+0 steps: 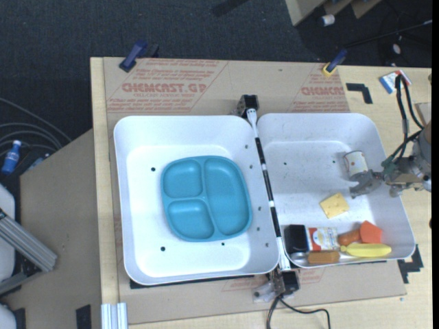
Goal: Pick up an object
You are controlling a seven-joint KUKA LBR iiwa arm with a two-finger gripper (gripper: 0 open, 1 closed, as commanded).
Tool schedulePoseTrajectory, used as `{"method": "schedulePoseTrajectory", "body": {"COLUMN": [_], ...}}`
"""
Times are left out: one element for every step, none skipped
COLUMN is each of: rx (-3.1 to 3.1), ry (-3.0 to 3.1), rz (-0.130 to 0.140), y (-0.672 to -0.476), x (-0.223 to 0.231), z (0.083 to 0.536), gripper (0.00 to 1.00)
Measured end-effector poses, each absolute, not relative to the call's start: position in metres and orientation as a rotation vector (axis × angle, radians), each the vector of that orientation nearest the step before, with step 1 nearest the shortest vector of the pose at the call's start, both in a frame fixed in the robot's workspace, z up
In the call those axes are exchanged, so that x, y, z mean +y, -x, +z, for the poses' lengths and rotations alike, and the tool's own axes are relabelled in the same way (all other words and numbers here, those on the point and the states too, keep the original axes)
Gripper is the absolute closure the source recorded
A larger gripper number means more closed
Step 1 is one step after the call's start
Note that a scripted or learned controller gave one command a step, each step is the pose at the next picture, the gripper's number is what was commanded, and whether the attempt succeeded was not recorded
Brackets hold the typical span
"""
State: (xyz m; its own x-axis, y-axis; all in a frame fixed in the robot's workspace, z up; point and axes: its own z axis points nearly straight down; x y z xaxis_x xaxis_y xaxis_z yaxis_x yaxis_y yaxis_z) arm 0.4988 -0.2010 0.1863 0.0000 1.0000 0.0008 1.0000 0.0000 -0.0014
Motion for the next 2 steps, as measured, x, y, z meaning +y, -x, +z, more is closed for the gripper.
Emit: {"method": "schedulePoseTrajectory", "body": {"rx": [-2.222,-2.221], "ry": [2.215,2.218], "rz": [-0.006,-0.003], "y": [-0.4804,-0.4798], "x": [-0.2166,-0.2181], "z": [0.0848,0.0944], "gripper": [0.00,1.00]}}
